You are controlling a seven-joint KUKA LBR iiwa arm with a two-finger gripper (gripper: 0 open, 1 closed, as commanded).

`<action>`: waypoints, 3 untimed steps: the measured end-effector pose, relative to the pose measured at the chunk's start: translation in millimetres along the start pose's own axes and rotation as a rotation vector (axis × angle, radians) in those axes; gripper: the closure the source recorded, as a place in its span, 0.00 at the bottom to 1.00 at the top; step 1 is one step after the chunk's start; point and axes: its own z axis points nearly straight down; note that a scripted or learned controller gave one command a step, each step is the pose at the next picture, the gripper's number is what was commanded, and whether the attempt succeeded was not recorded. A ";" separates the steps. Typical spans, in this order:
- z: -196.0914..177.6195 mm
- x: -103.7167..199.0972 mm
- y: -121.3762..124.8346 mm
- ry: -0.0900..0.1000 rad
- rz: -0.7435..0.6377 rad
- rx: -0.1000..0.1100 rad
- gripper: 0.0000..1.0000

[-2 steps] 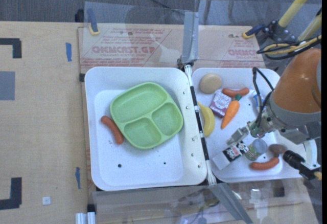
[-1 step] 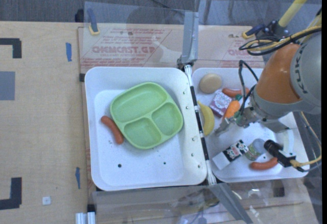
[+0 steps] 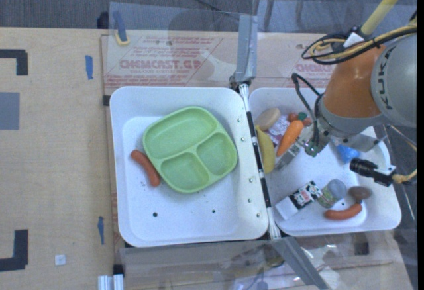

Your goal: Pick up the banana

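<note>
The end effector (image 3: pixel 296 155) is low in the right bin (image 3: pixel 387 216), just beside the banana (image 3: pixel 265 150); its opening cannot be told.

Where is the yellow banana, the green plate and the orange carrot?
Yellow banana (image 3: pixel 266 149): camera view, middle of its length, in the right bin.
Green three-part plastic plate (image 3: pixel 191 148): camera view, centre ridge, left bin.
Orange carrot (image 3: pixel 289 137): camera view, mid-body.

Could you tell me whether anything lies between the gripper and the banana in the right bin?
Nothing visible separates them. The gripper is right beside the banana, which lies along the right bin's left wall. The carrot lies close alongside the banana's right side, crowding the approach, and a beige piece sits at its upper end.
</note>
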 end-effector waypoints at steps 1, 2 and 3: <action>-12.2 -1.3 1.9 -0.006 0.000 -0.005 1.00; -98.6 57.0 61.9 0.001 0.375 0.002 1.00; -98.6 57.0 61.9 0.001 0.375 0.003 0.00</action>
